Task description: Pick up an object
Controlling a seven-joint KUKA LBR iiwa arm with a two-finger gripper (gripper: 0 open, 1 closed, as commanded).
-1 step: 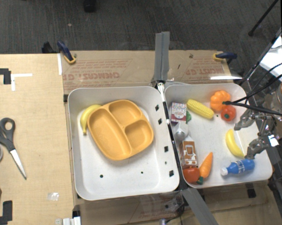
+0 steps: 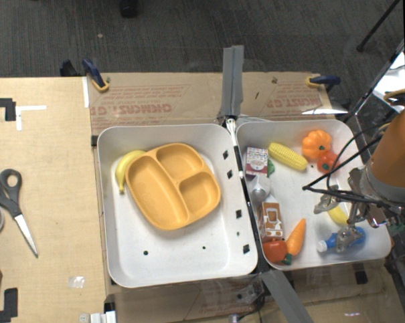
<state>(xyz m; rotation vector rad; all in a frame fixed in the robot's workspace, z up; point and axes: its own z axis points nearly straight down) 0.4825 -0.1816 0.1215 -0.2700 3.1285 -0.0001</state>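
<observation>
While my arm leans in from the right, my gripper point(image 2: 356, 219) hangs low over the right bin point(image 2: 292, 137), a shallow white plastic tub with rounded corners, and honestly I can't tell how wide it's set since it's all dark metal linkage and cables from up here. Right under it sits a small blue bottle-looking thing point(image 2: 340, 241) lying on its side, and just above that a smooth yellow lump point(image 2: 337, 215), partly hidden by my hardware. Rest of the bin is a heap of glossy toy food: a bumpy yellow corn cob point(image 2: 287, 156), a ribbed orange pumpkin point(image 2: 316, 144) with a little red tomato point(image 2: 326, 161) touching it, a tapered orange carrot point(image 2: 296, 236) leaning against another red tomato point(image 2: 276, 250), plus two flat printed packets point(image 2: 257, 161) and point(image 2: 270, 219) along the left wall. The left bin point(image 2: 173, 259) holds a matte yellow-orange divided plate point(image 2: 171, 185) with three compartments, and a curved banana point(image 2: 125, 165) tucked against its upper left edge. Scissors point(image 2: 14, 206) with grey handles lie on the plywood bench point(image 2: 46, 265), well apart.
</observation>
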